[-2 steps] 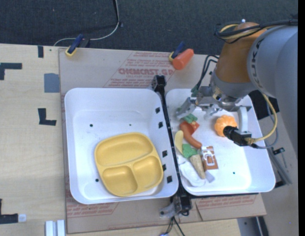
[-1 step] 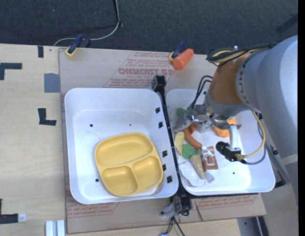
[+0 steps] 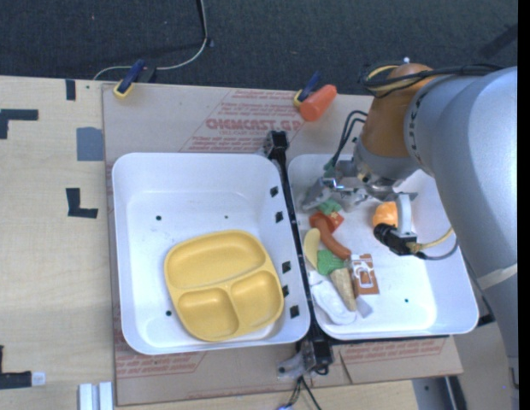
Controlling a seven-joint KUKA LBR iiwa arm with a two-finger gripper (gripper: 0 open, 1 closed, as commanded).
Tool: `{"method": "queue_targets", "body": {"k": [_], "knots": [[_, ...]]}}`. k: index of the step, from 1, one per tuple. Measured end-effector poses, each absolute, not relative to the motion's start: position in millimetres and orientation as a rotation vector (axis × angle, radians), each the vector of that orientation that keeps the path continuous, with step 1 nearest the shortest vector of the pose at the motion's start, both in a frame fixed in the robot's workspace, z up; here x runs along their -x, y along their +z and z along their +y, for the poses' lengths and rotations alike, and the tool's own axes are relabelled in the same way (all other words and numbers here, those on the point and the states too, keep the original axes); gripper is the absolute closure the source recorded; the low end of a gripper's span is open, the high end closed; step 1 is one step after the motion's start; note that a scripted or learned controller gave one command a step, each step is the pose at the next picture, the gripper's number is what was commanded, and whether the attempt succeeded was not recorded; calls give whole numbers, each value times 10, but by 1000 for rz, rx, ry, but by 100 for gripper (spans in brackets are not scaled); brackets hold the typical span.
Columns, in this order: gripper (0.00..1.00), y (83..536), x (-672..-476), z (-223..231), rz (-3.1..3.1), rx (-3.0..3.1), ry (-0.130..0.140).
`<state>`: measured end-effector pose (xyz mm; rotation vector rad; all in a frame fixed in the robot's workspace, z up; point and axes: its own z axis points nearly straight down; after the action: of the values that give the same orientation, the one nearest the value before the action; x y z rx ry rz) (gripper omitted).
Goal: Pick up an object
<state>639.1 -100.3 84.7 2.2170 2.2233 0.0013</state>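
Camera view shows me the gripper (image 3: 326, 188) low in the right bin (image 3: 436, 310); I cannot tell its state. The green toy (image 3: 331, 206) lies just below it, the pile running toward the near wall

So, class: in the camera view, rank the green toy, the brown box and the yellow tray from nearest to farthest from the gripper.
1. Green toy, right bin, just below the gripper.
2. Brown box, lower in the same bin.
3. Yellow tray, in the left bin.
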Motion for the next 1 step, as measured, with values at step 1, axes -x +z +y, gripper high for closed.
{"method": "queue_targets", "body": {"k": [1], "knots": [[0,850,-6201,-954,2221,-2220,-2]]}}
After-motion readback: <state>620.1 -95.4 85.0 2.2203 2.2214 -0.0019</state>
